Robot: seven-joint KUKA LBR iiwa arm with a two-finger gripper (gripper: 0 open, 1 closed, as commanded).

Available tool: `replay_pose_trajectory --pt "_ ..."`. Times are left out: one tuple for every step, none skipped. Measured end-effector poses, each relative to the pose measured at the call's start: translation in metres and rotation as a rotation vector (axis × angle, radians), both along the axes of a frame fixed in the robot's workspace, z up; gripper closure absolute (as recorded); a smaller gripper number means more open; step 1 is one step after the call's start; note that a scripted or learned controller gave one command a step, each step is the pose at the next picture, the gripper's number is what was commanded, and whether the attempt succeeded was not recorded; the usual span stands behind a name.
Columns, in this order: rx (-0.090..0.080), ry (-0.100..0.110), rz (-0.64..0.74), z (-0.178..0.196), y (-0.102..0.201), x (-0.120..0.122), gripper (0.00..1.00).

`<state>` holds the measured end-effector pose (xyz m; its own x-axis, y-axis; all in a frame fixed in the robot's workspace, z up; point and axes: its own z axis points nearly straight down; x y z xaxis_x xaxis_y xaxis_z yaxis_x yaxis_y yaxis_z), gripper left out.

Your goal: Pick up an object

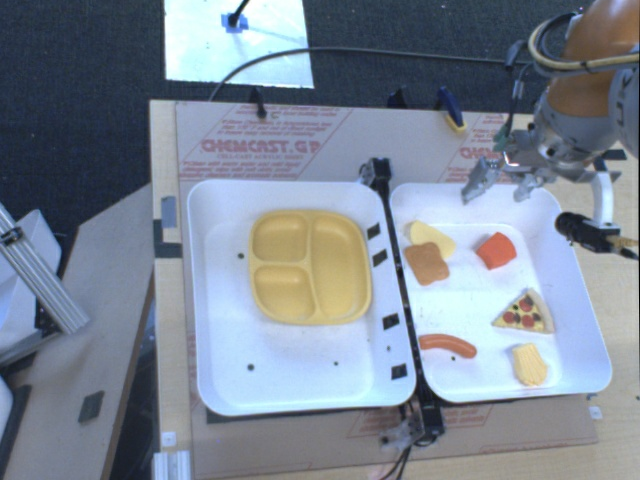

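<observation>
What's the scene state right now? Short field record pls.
left bin: yellow divided plate
right bin: cheese slice, toast piece, red block, pizza slice, sausage, yellow corn piece
end effector: open, above the right bin's far edge, nothing between its fingers
nearest item to end effector: red block
task status: no object picked yet

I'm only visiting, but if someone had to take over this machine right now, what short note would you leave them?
Claw: open, holding nothing, above the far edge of the right white bin.
In that bin: orange-red block, brown toast piece overlapping a pale yellow wedge, pizza slice, red sausage, yellow corn-like piece.
Left white bin: yellow divided plate.
Done: nothing picked yet. Left: descend, grasp one item, lift.
</observation>
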<state>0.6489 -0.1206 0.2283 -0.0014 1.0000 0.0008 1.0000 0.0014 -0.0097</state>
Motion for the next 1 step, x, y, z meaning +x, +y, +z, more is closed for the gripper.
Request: replay_pose_trajectory --pt "-0.001 -0.012 0.002 0.0072 0.0002 0.0024 0.0"
